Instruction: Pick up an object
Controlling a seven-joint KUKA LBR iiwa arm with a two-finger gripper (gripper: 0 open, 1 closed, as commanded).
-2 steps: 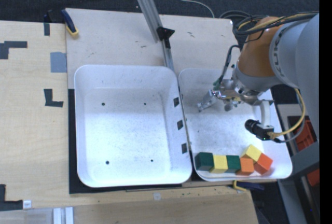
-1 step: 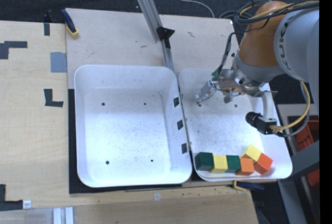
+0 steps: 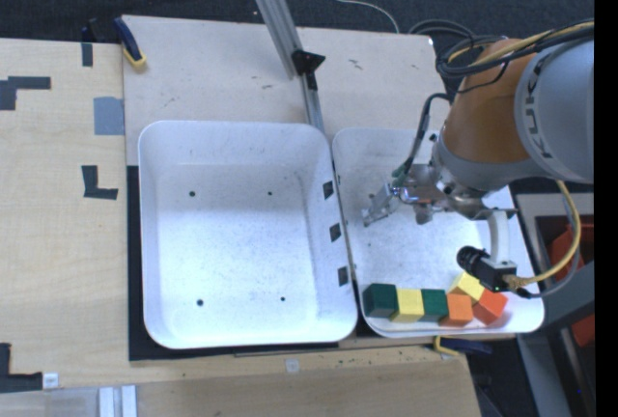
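Six blocks, by my count, lie in a row along the near wall of the right bin: dark green block, yellow block, green block, orange block, red-orange block, and a second yellow block set just behind those last two.

Item: my pincer, over the bare middle of the right bin, well apart from the row. Whether it is open or closed, I cannot tell at this size; nothing is visibly gripped.

Item: left bin, nothing to grasp there that I can make out.

Risks, as I judge them:
- Blocks touch one another, so a descent on one may jam on its neighbour or push the row askew.
- Row hugs the near wall; a tip could strike the rim.
- My own wrist covers part of the far end, so a pick there is ill-judged.
- Closing where I hover takes only air.
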